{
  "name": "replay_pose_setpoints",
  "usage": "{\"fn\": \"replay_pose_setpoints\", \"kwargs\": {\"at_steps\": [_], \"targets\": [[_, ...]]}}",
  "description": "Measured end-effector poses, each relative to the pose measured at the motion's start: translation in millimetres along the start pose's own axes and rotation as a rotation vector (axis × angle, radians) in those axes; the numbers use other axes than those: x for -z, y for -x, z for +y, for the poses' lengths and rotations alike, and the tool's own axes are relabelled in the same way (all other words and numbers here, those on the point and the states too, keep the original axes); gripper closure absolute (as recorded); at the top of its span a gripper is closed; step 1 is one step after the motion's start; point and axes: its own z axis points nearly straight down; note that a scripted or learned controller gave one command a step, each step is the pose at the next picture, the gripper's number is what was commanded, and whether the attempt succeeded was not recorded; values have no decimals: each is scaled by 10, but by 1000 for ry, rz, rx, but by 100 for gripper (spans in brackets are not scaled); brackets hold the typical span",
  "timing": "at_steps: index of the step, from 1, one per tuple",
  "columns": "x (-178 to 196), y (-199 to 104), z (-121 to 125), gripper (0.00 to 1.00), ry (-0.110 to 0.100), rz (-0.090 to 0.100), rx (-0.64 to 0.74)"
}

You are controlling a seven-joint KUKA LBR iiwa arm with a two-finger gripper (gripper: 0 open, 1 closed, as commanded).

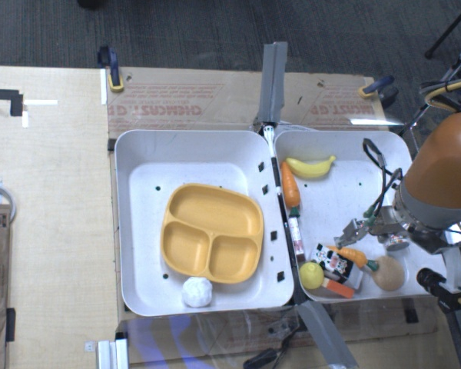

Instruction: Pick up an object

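Clearly we are working in the right shallow white bin (pixel 346 198), where the grey arm with its orange band (pixel 446 167) hangs low and the two-finger gripper (pixel 359 229) sits just above a small orange carrot-shaped toy (pixel 352 255). We should descend squarely over that toy, clear of the yellow lemon-like ball (pixel 311 274). How the gripper stands we cannot tell; glare and clutter blur it.

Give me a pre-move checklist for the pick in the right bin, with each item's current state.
1. Gripper is over the right bin: ok.
2. A target lies close: small carrot just below the gripper: ok.
3. Target stands apart from clutter: not ok, it touches the printed box in the pile.
4. Something is between the gripper's tips: cannot tell.
5. Banana and large carrot lie away from the gripper: ok.
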Motion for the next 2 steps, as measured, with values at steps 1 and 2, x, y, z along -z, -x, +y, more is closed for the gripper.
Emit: {"fn": "replay_pose_setpoints", "kwargs": {"at_steps": [1, 2], "targets": [[-388, -207, 103, 0, 31, -16, 79], [469, -526, 55, 0, 3, -2, -14]]}}
